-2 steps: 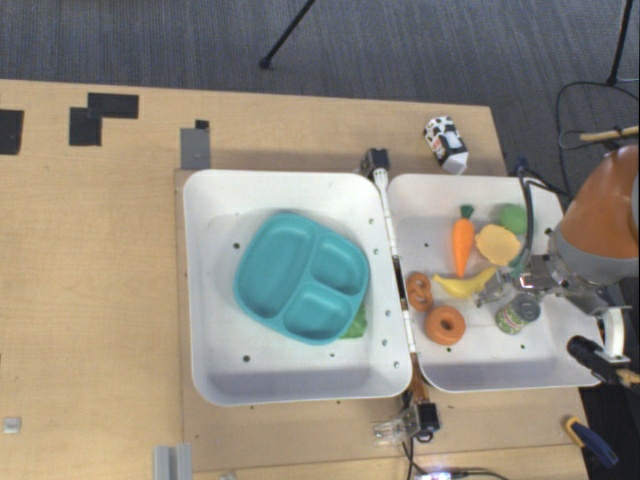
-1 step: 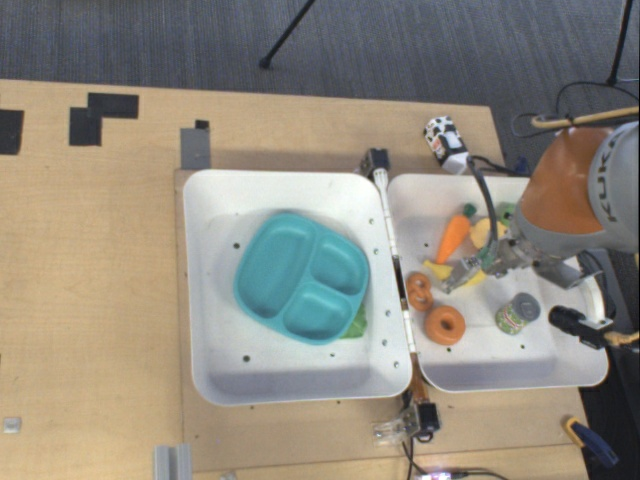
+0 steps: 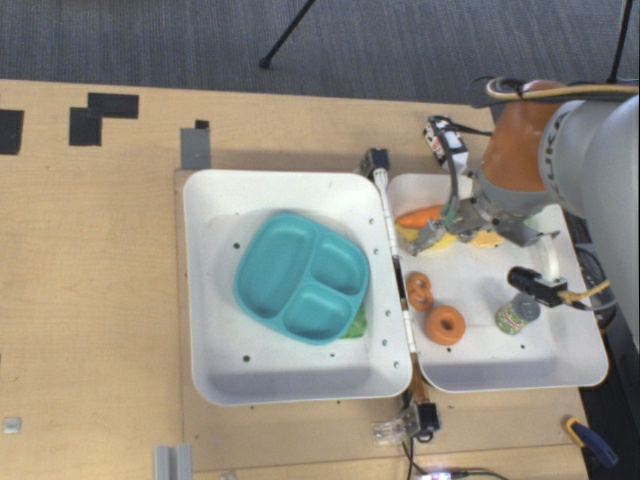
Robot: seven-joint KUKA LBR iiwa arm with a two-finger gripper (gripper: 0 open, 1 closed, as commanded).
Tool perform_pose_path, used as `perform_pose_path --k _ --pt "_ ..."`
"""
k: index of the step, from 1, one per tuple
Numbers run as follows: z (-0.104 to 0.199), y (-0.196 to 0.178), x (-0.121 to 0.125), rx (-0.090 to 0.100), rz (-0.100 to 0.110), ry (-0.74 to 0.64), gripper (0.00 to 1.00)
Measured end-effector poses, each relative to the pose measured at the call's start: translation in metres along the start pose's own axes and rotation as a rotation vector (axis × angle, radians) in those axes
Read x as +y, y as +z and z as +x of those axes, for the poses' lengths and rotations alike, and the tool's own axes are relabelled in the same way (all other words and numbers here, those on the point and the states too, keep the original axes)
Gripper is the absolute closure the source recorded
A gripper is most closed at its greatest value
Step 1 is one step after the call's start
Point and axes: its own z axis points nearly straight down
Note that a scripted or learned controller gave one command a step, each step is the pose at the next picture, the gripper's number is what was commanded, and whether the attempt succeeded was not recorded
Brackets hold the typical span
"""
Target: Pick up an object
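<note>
Tool (image 3: 440, 230) low in right bin (image 3: 560, 363), over orange carrot (image 3: 418, 215) and yellow piece (image 3: 470, 235); finger state cannot be told.

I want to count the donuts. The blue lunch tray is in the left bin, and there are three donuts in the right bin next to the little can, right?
Almost. The camera view shows two donuts, not three: one near the right bin's left wall and one just below it. The teal divided tray is in the left bin, and the little can is in the right bin.

End effector (image 3: 442, 230) over carrot (image 3: 420, 215); doughnuts (image 3: 445, 324) nearby.
</note>
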Motion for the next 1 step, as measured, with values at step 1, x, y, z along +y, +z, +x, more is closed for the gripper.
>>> perform_pose_path --k 1 --pt "-0.0165 0.0028 0.0317 0.007 0.026 0.389 0.0"
